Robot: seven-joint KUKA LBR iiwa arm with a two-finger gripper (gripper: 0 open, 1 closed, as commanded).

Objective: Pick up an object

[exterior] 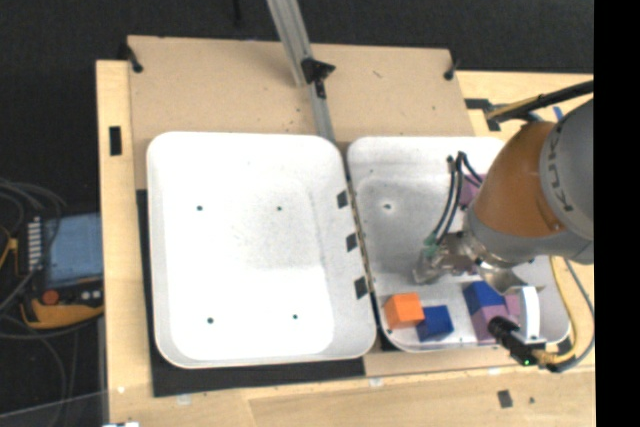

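Observation:
My gripper (432, 270) hangs low inside the right bin (400, 175), just above its near end. An orange block (405, 309) lies right below the gripper, with a blue block (436, 323) touching it on the right. Another blue block (482, 296) and a purple piece (492, 321) lie further right, partly under the wrist. Nothing shows between the fingers. The grey arm with its orange band (515, 185) covers the right side of that bin.
The left bin (245, 245) lies beside the right one, with small black clips (352, 240) along the shared wall. A slanted metal pole (285, 5) rises behind the bins. A blue device (75, 247) and cables sit off the bench at left.

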